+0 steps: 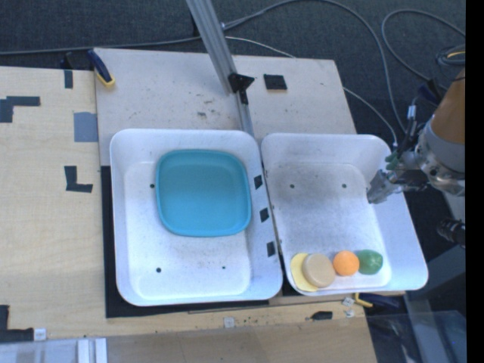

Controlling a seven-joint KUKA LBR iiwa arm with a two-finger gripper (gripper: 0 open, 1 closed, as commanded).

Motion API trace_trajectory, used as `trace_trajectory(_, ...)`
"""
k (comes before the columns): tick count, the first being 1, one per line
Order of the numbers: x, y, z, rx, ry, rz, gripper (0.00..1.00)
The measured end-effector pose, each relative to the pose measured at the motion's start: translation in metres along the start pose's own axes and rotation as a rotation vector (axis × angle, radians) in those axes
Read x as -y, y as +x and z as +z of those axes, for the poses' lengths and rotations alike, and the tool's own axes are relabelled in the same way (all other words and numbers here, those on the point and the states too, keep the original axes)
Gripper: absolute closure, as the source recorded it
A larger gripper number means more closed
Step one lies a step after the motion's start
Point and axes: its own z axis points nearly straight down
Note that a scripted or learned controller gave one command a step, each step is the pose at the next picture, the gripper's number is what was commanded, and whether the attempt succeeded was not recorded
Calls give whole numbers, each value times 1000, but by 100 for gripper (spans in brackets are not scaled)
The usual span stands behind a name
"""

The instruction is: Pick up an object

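Note:
Along the near wall of the right bin [325,153] lie a yellow flat piece [299,272], a tan round object [319,270], an orange ball [345,263] and a green object [370,261], packed in a row. My gripper [380,187] hangs over the right rim of that bin, well behind the row of objects and apart from them. Nothing shows between its fingers. The grey arm with its orange band comes in from the right edge.
A blue square plate [203,191] lies in the left bin [128,278]. A slanted metal pole [219,44] rises from behind the bins. Cables trail over the dark floor at the back right.

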Motion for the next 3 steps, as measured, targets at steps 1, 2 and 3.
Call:
trace_trajectory(1, -6, 55, 1, -2, 4, -5, 100)
trace_trajectory(2, -14, 98, 1, -2, 4, -4, 100)
trace_trajectory(3, -26, 150, 15, -1, 5, -4, 100)
